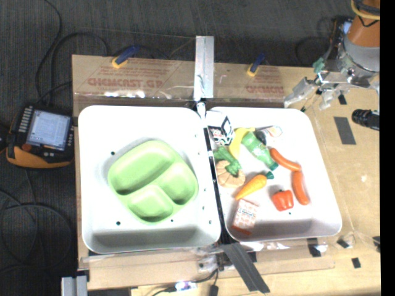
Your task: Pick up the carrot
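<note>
The claw [321, 91] hung over the bench's upper right corner, outside the right bin [321, 159], apparently parked clear before a try. Its fingers stood apart, holding nothing. The carrot [252, 185] lay well below and left of it, among other toy foods.

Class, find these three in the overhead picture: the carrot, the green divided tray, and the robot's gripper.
carrot [251, 185]: camera view, middle of its orange body.
green divided tray [152, 155]: camera view, upper compartment floor, in the left bin.
gripper [303, 98]: camera view, between its fingertips, above the right bin's far corner.
</note>
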`<state>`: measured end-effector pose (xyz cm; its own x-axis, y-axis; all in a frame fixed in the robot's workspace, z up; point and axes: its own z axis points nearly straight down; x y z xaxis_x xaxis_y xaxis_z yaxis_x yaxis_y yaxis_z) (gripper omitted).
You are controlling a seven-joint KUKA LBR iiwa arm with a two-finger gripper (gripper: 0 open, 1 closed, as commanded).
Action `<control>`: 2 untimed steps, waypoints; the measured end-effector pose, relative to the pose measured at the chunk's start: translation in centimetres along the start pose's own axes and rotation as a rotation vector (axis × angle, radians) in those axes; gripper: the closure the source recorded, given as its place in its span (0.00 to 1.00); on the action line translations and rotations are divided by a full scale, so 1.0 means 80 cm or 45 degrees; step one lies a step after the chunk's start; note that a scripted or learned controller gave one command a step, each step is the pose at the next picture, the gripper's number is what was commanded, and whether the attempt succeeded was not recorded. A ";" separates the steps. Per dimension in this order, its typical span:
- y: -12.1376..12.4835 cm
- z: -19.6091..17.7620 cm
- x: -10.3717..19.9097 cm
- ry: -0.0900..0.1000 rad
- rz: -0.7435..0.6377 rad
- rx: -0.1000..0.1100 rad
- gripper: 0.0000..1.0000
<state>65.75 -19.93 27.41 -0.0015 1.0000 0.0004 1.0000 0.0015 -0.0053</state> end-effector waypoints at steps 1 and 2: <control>-0.048 0.137 0.069 0.001 -0.002 0.002 0.00; -0.108 0.233 0.080 -0.002 0.085 -0.016 0.00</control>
<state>56.97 -13.53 8.82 0.0656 0.9978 -0.0012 0.9978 -0.0656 0.0075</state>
